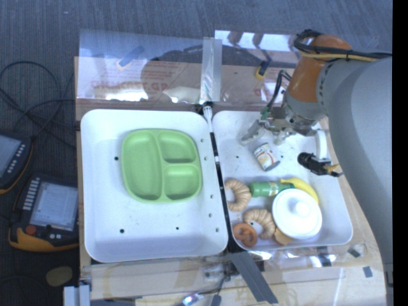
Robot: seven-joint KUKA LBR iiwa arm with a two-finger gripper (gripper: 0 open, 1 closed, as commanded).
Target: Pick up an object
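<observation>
The floor (pixel 38 18) is a grey-blue carpet, and on its left side black cables (pixel 25 88) lie in loops near a handheld screen (pixel 48 209) with an orange-yellow edge. A second dark device (pixel 9 161) is cut off by the left border, so I cannot tell what it is. The tabletop (pixel 361 231) is brownish, and clear plastic panels (pixel 146 69) stand along its back with strong reflections that make them hard to read. The left bin (pixel 102 228) holds a green plate (pixel 161 164) with three compartments, lying flat near the middle. The right bin (pixel 233 139) touches it along a dark seam. In its lower half there are three ring-shaped pastries (pixel 238 194), a green bottle (pixel 268 188) lying on its side, a banana (pixel 305 186) and a white round container (pixel 296 213). The container covers part of the banana and most of a small brown thing (pixel 282 237) that I cannot identify. These things are packed close together. A small can (pixel 266 157) lies alone in the upper half, tilted, with bare white floor around it. The end effector (pixel 262 137) hovers just above the can, its fingers spread wide with nothing between them. The grey arm (pixel 357 120) fills the right side and covers the bin's far right corner.
</observation>
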